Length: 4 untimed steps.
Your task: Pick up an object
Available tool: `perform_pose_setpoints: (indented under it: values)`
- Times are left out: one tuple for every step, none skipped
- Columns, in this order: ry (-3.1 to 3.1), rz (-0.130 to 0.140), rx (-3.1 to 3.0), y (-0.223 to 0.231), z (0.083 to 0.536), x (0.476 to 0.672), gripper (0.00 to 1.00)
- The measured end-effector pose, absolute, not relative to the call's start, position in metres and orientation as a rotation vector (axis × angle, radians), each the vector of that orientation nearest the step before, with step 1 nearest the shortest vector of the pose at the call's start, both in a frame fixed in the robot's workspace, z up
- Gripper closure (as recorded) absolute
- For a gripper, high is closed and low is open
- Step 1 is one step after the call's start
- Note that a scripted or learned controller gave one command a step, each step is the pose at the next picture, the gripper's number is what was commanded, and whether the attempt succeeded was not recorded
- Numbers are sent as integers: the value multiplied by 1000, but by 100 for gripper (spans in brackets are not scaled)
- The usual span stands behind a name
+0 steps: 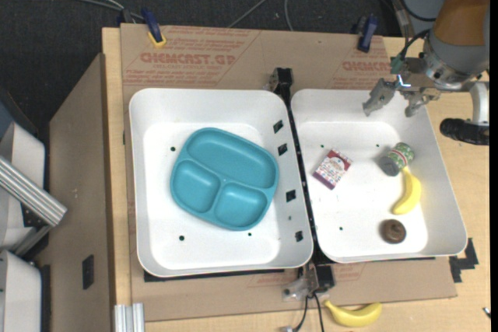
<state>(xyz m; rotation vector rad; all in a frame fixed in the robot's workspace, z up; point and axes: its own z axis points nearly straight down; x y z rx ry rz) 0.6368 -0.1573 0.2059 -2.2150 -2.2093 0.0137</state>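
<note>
My gripper (395,102) hangs open over the back edge of the right bin (354,241), its two grey fingers spread with nothing between them. Below it in that bin lie a small green-and-grey can (396,158), a yellow banana (407,194), a brown doughnut-like piece (394,230) and a small red-and-white packet (332,169). The can is the nearest of these to the gripper, a short way in front of it. The left bin (148,167) holds a teal divided plate (224,178).
A black divider with clips (289,167) runs between the two bins. Another banana (354,313) lies outside the bins at the front edge of the bench. Cables trail across the dark floor behind the cardboard base (233,50).
</note>
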Motion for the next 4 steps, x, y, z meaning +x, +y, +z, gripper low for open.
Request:
perform_pose_setpoints:
  values:
    - [-2221,0,-2221,-157,215,640,0]
    - [-2221,4,-2216,-157,168,649,0]
    - [-2222,3,-2216,-158,115,658,0]
    - [-2221,4,-2217,-157,83,658,0]
